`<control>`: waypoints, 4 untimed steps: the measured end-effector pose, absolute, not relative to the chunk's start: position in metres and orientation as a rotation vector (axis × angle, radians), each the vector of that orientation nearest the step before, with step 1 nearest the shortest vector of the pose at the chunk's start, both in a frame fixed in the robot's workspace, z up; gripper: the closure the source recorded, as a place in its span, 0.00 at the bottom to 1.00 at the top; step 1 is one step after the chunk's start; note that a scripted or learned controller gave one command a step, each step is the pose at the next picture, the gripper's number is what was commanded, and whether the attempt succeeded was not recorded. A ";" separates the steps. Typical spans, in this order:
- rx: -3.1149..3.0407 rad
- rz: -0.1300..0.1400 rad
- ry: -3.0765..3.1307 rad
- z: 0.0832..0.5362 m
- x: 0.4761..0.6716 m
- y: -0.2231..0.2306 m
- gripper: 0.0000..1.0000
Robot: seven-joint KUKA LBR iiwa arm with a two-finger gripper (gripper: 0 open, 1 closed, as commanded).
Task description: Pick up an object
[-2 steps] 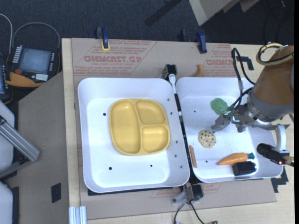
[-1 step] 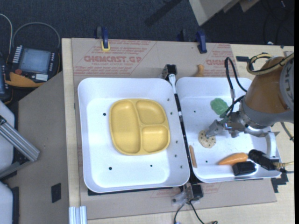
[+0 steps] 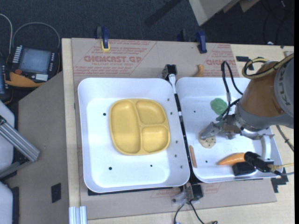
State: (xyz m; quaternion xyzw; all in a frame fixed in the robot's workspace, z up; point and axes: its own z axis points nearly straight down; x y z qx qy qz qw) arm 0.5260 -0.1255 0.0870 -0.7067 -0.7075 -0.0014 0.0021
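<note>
Claw (image 3: 209, 133) is seen low in the right bin (image 3: 198, 101), directly over a small brown round piece (image 3: 209, 142). The piece lies near the bin's left wall, toward the near side. Claw tip and piece appear touching or nearly so; contact cannot be confirmed. Whether the claw is released or clenched cannot be told from this angle. Nothing is seen gripped.

Other candidates in the same bin are noted. A green piece (image 3: 218, 105) lies farther back, just beside the arm. An orange carrot (image 3: 232, 159) lies at the near side, right of the round piece. The left bin (image 3: 93, 125) carries a yellow divided plate (image 3: 139, 125), well apart.

Judgement: the step in hand is taken to be the descent onto the round piece. The piece looks flat and thin, so the claw is best centred over it and lowered right to the bin floor before closing. A high closure is likely to miss. The lift is best made straight up, kept clear of the bin wall and the carrot. Grip is to be checked once the piece is raised.
</note>
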 end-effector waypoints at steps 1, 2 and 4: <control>-2.221 -0.014 -2.226 0.100 0.529 -0.124 1.00; -2.224 -0.004 -2.226 0.163 0.525 -0.124 1.00; -2.224 -0.004 -2.227 0.244 0.526 -0.123 1.00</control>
